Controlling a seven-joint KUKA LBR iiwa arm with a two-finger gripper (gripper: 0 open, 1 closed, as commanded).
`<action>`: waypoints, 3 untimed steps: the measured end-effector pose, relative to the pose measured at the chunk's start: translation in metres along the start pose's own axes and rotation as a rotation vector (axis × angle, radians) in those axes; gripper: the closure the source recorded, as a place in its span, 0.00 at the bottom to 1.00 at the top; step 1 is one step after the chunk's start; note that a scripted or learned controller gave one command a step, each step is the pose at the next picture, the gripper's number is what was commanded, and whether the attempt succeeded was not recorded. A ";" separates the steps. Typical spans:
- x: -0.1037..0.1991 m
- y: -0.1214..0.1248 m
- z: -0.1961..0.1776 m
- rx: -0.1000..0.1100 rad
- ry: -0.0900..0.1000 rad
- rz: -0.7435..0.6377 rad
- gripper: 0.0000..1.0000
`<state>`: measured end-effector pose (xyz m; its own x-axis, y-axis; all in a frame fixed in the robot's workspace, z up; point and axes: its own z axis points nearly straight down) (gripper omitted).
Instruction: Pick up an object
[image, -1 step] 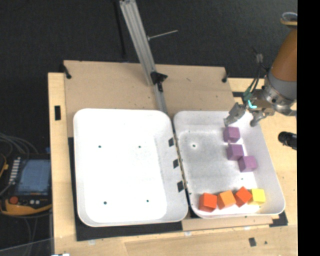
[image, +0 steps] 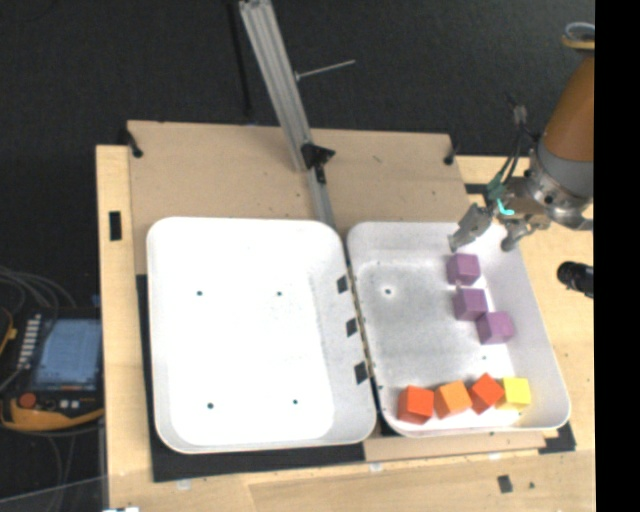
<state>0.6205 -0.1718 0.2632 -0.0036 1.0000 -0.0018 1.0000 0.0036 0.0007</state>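
The gripper (image: 492, 226) hangs over the far right part of the right bin (image: 400, 330), its two fingers (image: 466, 232) spread apart with nothing between them. One finger points down-left toward the bin floor, the other sits to its right near the bin's far rim.

Nearest the fingers is a purple cube (image: 462, 267), just below the left fingertip and apart from it. Directly beyond it, further from the fingers toward the front of the bench, lies a second purple cube (image: 470, 302), close to the first. A third purple cube (image: 495, 326) follows, slightly to the right, so the three make a short slanted line leading away from the gripper.

Well apart from the fingers, along the front wall of the same bin, a row of blocks lies side by side: a yellow cube (image: 517, 391) at the right end, then a red cube (image: 486, 391), an orange cube (image: 453, 398), and a red-orange cube (image: 416, 403) at the left end. Neighbours in this row touch or nearly touch.

Farthest from the fingers, off to their left, is the left bin (image: 250, 330), whose white floor shows a few small dark dots. A slanted metal pole (image: 285, 90) rises behind the two bins, its foot near their shared edge.
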 end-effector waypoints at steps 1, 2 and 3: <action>0.003 -0.009 0.048 0.004 0.000 0.004 0.00; -0.004 -0.011 0.109 0.005 0.000 0.005 0.00; -0.008 -0.005 0.136 -0.018 -0.007 0.007 0.00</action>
<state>0.6153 -0.1796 0.1271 0.0036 1.0000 -0.0085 0.9998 -0.0034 0.0189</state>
